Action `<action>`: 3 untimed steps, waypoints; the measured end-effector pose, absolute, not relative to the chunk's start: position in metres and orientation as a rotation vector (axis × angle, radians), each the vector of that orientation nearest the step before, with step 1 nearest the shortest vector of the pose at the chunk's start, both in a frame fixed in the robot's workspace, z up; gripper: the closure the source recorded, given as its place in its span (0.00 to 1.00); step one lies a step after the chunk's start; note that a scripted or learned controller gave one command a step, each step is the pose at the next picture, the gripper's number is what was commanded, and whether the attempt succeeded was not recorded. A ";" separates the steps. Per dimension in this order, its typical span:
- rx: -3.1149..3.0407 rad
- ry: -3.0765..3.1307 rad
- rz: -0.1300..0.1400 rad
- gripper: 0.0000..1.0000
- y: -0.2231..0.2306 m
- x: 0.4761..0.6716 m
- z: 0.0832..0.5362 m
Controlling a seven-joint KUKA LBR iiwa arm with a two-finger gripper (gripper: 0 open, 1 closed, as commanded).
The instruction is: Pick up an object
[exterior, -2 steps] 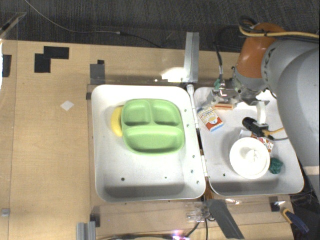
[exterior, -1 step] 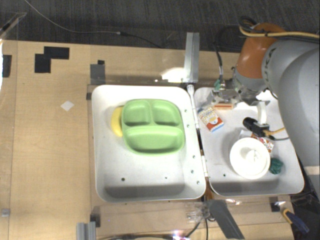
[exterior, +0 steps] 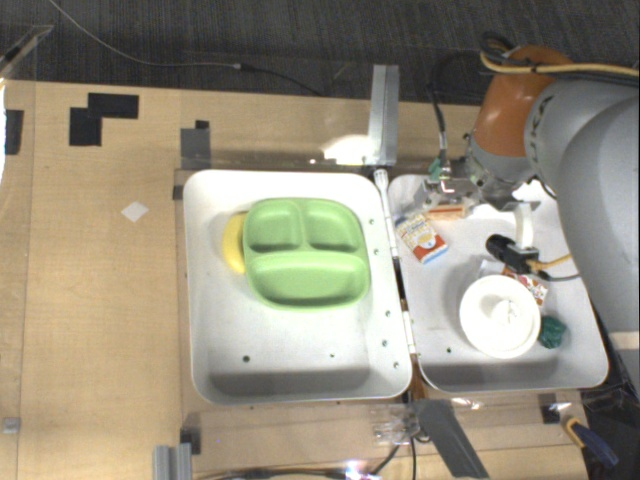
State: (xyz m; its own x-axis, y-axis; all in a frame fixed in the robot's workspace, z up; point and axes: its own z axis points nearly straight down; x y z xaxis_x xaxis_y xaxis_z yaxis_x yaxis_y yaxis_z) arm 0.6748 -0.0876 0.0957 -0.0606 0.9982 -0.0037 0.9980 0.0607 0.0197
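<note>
Metal gripper (exterior: pixel 446 188), seemingly beside boxy carton (exterior: pixel 421 237)

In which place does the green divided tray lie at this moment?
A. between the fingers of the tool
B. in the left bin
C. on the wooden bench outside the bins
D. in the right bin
B: the green divided tray lies flat inside the left bin, partly covering a yellow object.
</note>
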 end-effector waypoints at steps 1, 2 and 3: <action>2.341 2.069 0.029 0.00 -0.087 0.651 0.096; 2.406 2.013 0.009 0.00 -0.088 0.669 0.088; 2.362 2.065 0.005 0.00 -0.084 0.655 0.086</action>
